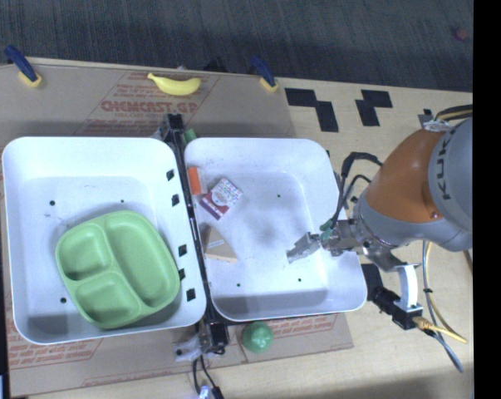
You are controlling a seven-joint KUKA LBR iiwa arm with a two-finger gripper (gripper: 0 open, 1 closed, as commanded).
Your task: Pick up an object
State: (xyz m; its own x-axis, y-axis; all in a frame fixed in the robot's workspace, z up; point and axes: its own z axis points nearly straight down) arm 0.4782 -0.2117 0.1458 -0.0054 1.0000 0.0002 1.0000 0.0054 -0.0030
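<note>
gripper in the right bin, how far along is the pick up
Early. Done so far: the gripper is down inside the right bin, near its right wall. In hand: nothing visible between it and the bin floor. Left: the small packet, the orange piece and the wooden wedge all lie apart from it by the left wall, so reaching, grasping and lifting remain.

Even overhead light, bright white bins (258,152) near glare, soft shadows inside bin walls, dim dark floor along top of frame, mild overall blur, coarse detail.
</note>
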